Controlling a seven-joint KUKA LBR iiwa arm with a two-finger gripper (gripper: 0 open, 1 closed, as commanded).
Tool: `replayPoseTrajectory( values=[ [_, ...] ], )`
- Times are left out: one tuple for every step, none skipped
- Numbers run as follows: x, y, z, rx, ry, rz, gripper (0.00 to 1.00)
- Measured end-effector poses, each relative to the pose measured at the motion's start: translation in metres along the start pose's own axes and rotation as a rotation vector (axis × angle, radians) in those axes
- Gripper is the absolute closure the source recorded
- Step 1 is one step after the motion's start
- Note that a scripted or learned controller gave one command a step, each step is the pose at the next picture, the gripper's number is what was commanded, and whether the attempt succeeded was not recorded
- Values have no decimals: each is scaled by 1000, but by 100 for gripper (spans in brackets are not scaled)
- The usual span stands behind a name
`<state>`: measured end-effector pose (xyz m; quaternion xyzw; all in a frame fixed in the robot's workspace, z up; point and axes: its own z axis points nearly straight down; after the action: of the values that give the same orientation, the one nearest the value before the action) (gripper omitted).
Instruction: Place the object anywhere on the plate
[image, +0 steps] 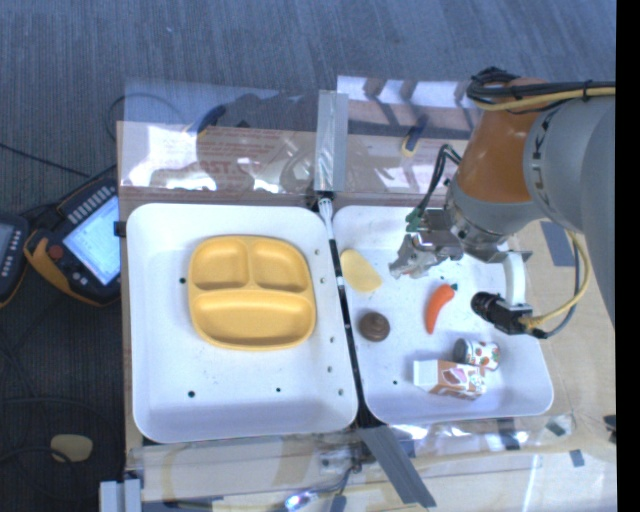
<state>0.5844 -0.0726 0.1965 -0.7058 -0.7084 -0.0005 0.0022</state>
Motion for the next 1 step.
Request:
replayPoseTrajectory(
  values=[
    [62,62,14,1,-5,1,100]
  ],
)
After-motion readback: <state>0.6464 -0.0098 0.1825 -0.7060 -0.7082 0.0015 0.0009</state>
